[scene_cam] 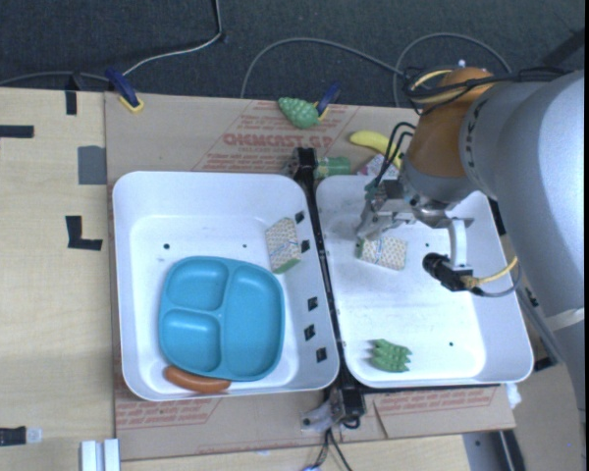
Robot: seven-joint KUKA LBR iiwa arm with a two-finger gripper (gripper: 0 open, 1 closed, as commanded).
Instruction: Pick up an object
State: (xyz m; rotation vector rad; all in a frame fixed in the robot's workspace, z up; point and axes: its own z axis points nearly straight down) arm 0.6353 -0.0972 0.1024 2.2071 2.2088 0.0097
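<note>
Dark carpet lies behind a pale bench, where a cardboard sheet (245,143) carries two white bins side by side. On that sheet red print runs slantwise; it seems to begin "CHEMCAST", but the rest is too blurred to read. No other label is legible. At the right bin (491,361) the gripper (378,226) hangs low over a small speckled pad (387,253), which lies flat on the bin floor in the upper part, just under and beside the fingertips. Whether the jaws stand apart or together I cannot tell, and nothing shows between them. That pad looks the likely target: it seems thin, light and soft, perhaps a sponge or cloth, so it would probably yield under a pinch and could slide on the smooth plastic; taking it across its narrow width, pressed down at an edge, looks safest. A green lump (390,356) sits near the front of the same bin. In the left bin (137,194) are a blue tray (221,317), an orange sausage (194,381) touching its front edge, and a second speckled pad (285,242).
</note>
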